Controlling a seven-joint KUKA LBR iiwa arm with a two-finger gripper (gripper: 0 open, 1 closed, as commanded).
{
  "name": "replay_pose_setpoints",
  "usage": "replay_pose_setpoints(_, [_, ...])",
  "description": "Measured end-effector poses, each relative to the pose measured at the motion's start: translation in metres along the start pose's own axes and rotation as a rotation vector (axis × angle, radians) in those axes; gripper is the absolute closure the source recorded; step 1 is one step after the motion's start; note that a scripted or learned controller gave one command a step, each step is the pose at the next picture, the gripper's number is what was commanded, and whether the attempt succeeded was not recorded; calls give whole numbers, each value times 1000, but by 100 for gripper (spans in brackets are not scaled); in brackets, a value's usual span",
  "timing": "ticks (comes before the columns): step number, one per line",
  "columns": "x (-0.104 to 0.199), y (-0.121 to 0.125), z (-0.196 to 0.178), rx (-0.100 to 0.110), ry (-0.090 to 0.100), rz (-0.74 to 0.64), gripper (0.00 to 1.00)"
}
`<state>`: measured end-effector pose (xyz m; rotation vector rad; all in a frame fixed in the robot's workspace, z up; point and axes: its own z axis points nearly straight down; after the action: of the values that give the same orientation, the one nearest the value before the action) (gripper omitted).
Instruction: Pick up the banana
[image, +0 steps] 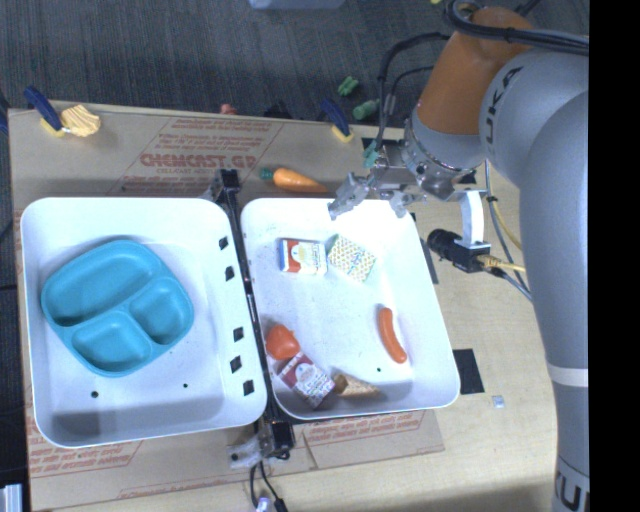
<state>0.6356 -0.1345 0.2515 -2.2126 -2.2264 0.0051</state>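
"Where's the banana, then?"

"Hard to say. Nothing plainly banana-shaped. My best guess is that tan piece (357, 386), half tucked behind the crumpled packet (311, 380). It sits well away from the gripper (368, 196), right across the right bin (432, 330) at the opposite wall."

"Which way does it lie?"

"Along that wall, I'd judge, so crosswise to the gripper's line of reach. Too little shows to be sure."

"And the gripper?"

"It's over the bin's rim, the carrot (296, 180) on the counter (180, 150) just beside it, with the carton (300, 255) and yellow-checked packet (352, 258) nearer than the tan piece. Clenched or released — I can't tell. I see nothing carried."
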Motion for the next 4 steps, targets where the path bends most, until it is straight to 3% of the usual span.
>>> replay_pose_setpoints(1, [53, -64, 30, 3, 1, 229, 0])
replay_pose_setpoints(2, [211, -110, 61, 2, 1, 153, 0])
replay_pose_setpoints(3, [135, -120, -107, -4, -1, -104, 0])
replay_pose_setpoints(4, [186, -147, -31, 1, 0, -155, 0])
